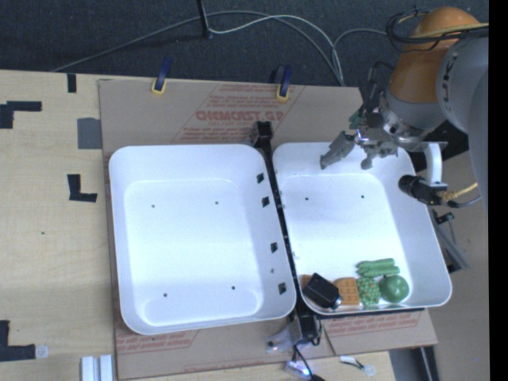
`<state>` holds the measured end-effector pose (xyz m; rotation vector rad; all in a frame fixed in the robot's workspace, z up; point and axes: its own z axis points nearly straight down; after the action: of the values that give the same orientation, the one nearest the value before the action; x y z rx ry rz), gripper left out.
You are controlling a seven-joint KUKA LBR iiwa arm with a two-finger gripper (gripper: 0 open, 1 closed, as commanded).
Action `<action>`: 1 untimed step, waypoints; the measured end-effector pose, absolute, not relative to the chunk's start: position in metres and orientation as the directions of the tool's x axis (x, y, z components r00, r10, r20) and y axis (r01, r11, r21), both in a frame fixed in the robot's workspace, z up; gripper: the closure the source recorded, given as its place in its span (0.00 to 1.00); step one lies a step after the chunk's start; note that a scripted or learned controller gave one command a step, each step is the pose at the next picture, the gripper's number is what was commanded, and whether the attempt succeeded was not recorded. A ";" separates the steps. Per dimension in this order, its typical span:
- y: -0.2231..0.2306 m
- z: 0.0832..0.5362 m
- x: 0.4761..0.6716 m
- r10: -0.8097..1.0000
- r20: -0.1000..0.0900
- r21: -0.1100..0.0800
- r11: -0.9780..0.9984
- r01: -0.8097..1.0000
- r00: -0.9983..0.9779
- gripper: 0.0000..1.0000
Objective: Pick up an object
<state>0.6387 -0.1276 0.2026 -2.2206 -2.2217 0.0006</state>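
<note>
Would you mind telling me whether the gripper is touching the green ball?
Apart: the camera view shows the gripper at the bin's far end, the green ball near.

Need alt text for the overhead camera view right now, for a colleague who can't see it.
The end effector hangs open and holds nothing over the far edge of the right bin. At that bin's near edge lie a black object, an orange piece and green toy vegetables. The left bin sits alongside.

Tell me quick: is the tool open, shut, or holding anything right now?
Tool: open, fingers spread, holding nothing, above the far edge of the right bin. The objects lie at that bin's near edge.
</note>
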 end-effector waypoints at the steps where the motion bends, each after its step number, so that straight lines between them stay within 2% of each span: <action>1: -0.115 0.098 0.561 1.000 0.001 -0.010 0.000 1.000 0.000 0.00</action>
<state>0.5606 -0.1152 0.0985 -2.2162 -2.2155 0.0096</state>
